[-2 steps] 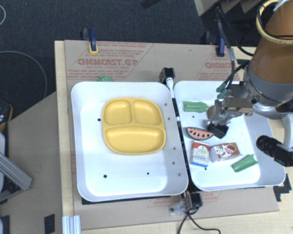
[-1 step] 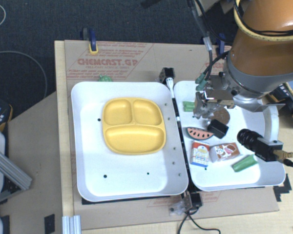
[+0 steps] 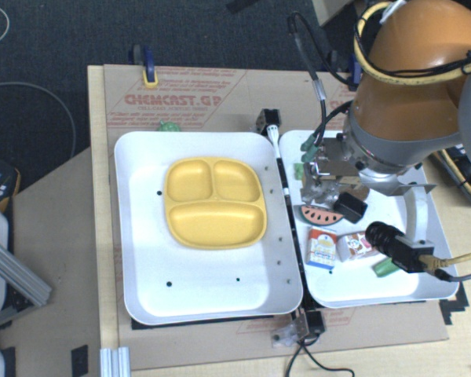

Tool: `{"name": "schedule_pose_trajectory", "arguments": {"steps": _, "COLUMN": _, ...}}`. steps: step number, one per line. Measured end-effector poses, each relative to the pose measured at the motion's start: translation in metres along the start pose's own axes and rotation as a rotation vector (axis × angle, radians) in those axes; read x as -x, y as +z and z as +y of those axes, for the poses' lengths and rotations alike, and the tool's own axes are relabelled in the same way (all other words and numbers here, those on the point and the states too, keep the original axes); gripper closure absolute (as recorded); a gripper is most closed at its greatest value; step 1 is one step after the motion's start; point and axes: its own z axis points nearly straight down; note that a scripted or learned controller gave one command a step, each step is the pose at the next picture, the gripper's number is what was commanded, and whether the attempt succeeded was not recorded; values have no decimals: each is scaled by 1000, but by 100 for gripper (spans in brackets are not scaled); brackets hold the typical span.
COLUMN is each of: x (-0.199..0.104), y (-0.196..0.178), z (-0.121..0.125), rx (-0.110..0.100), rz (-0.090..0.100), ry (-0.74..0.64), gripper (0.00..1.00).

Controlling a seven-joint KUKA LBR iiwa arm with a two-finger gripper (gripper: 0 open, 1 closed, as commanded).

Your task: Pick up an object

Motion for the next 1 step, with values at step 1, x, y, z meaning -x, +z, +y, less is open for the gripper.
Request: {"name": "schedule_pose_trajectory", "arguments": {"steps": 1, "x": -75, "y": 11, "z": 53, "rx": 10, "rz": 2, "ry": -7, "gripper": 100}}
